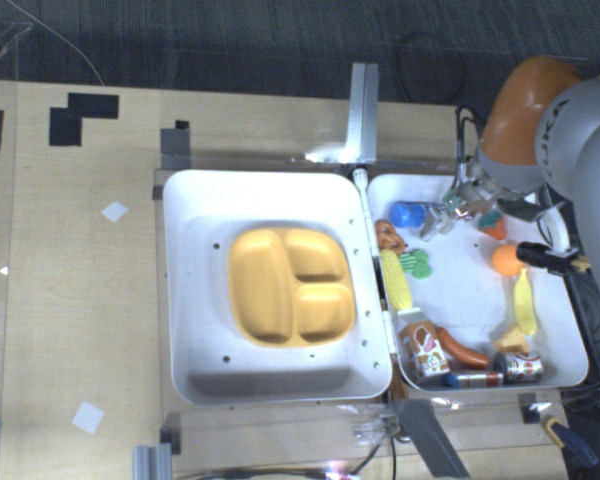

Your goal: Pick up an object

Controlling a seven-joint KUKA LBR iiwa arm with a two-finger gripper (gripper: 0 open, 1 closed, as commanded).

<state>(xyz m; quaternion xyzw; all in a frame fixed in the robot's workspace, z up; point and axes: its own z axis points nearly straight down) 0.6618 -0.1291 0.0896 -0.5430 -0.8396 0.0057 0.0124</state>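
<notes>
While over right bin [570, 363], end effector [452, 211] near blue ball [408, 214].

tray [285, 286] in left bin [195, 268]

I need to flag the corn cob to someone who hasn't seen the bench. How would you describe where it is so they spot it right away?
Look in the right bin, the one crowded with toys. Along its left wall lies the corn cob, running lengthwise just below an orange-brown toy and beside a green toy. It is the yellow, bumpy-textured piece; the banana is smooth and lies on the opposite side.
</notes>
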